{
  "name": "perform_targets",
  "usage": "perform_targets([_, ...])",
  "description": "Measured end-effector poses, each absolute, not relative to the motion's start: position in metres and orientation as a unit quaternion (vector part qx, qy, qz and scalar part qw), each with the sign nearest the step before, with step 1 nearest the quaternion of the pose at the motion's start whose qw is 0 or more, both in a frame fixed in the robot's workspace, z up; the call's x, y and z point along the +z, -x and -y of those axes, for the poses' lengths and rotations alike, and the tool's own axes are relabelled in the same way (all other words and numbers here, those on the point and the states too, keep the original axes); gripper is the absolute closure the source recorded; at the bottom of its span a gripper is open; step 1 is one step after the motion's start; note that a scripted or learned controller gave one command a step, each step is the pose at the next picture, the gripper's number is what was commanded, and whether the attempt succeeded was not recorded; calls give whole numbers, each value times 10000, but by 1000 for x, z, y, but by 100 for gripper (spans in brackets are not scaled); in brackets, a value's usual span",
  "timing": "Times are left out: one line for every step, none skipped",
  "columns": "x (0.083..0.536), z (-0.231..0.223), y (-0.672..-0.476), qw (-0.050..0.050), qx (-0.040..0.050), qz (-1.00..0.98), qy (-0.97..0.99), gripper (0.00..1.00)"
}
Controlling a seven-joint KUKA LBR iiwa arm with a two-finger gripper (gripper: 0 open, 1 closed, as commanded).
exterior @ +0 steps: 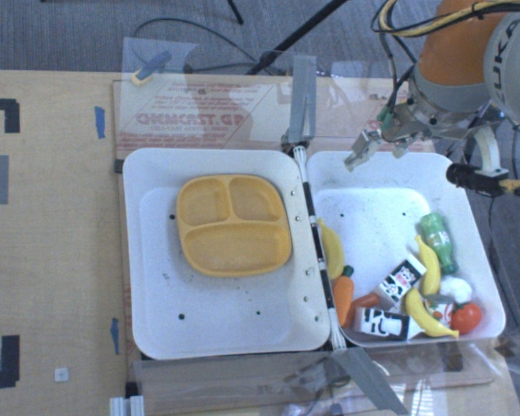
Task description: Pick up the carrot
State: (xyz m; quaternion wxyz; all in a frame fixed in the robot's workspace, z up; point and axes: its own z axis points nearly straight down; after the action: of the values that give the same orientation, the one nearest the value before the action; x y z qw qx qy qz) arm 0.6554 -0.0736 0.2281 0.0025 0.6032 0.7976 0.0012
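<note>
Hovering above the far edge of the right shallow white bin, our two-finger gripper is holding its fingers apart on nothing. We are seeing bare floor across that bin's far half. The small orange carrot with a green top is lying against the near left wall, beside a yellow banana. We are struggling to make out the crowded toys in the near corner.
</note>
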Motion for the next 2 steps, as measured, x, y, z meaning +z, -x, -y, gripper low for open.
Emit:
perform_targets([86, 113, -604, 12, 8, -7977, -6030, 0])
perform_targets([184, 59, -513, -22, -8, -6850, -7285, 0])
